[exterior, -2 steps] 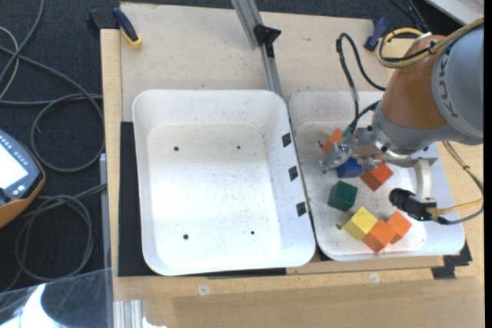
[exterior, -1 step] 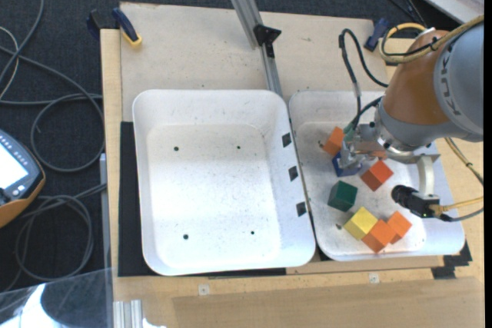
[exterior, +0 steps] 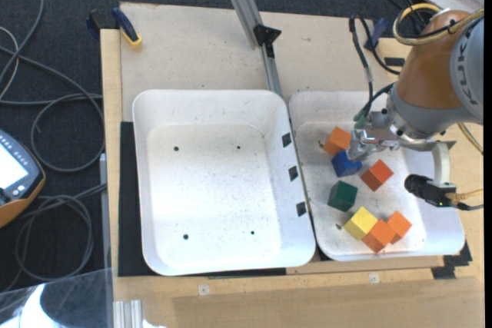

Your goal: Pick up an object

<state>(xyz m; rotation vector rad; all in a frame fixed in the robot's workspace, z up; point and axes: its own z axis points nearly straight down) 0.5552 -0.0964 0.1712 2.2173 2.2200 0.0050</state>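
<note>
On the wooden bench [exterior: 192,42], two white bins [exterior: 207,180]; hand [exterior: 358,152] over blocks [exterior: 344,164], grip unclear.

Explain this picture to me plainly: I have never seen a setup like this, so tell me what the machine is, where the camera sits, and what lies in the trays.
The picture comes from one camera fixed above a bench, looking down at a slant. The grey and orange shape at the right is a robot arm. Its tool hangs low over the right bin, just above the blue block. Whether it grips anything cannot be told from here.

Two shallow white bins sit side by side. The left bin is beside the right one, which holds small blocks: an orange block, the blue one, a red block, a green block, a yellow block, and two more orange blocks beside the yellow.

The arm's job is to pick one up.
</note>
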